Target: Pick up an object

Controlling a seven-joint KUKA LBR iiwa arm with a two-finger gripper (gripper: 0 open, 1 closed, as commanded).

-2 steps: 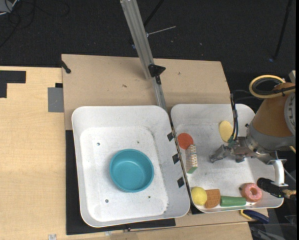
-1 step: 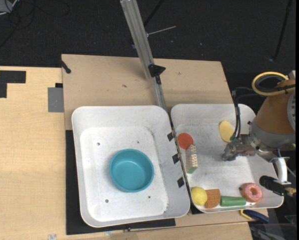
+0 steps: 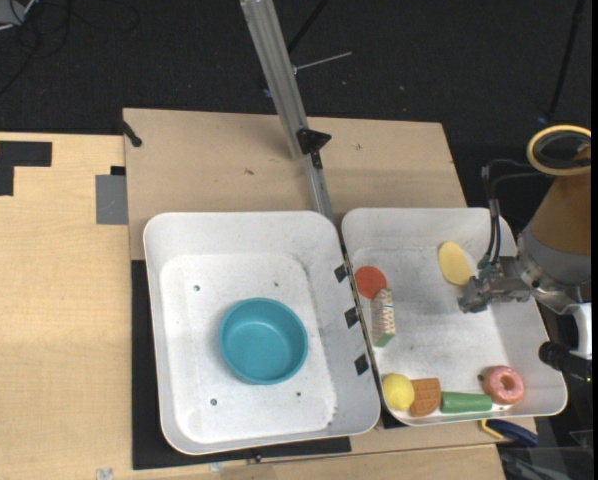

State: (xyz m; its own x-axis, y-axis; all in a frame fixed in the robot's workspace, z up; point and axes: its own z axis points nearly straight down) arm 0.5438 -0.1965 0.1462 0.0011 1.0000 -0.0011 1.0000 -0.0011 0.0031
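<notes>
Two shallow white bins sit side by side on the tabletop [image 3: 229, 158]. The left bin [image 3: 179, 258] holds a teal bowl [image 3: 264, 340], upright near its middle. The right bin [image 3: 419, 238] holds a yellow oval piece [image 3: 456, 262] near its far right side, a red-topped item [image 3: 371, 282] by the left wall, and a yellow ball [image 3: 398, 392], an orange block [image 3: 425, 396], a green piece [image 3: 465, 402] and a pink donut [image 3: 502, 384] along the near edge. The gripper [image 3: 476, 296] hangs just beside the yellow oval piece; whether its fingers are spread or pressed together cannot be told.
</notes>
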